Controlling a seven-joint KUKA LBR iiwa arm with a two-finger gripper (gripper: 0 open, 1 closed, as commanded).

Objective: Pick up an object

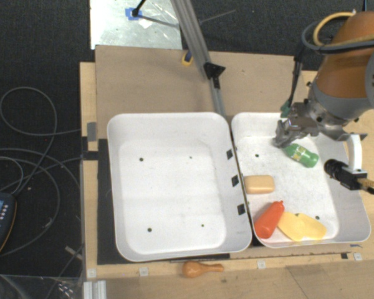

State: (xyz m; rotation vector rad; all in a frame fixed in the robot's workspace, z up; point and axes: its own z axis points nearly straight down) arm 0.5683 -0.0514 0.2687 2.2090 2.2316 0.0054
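The end effector (288,132) hung low over the far part of the right bin (355,229), its dark fingers just beside the near end of a small green bottle (302,155) that lay on its side on the bin floor. Whether the fingers stood wide or narrow could not be told from this slanted view, since the wrist and its metal parts hid the gap; nothing was plainly seen between them, so the bottle could not be counted as held. It looked to be touching or nearly touching the fingertips.

Nearer the front of the same bin lay a tan block (259,184), a red bottle (269,219) and a yellow piece (302,227), the red and yellow ones touching each other. The left bin (118,129) sat beside it on the bench (149,80).

The step in hand seemed to be the approach or the close of a grasp on the green bottle. The next move probably called for the fingers to straddle the bottle across its narrow width, close firmly, then lift straight up; being round and lying flat, it could roll away or slip out if caught off-centre.
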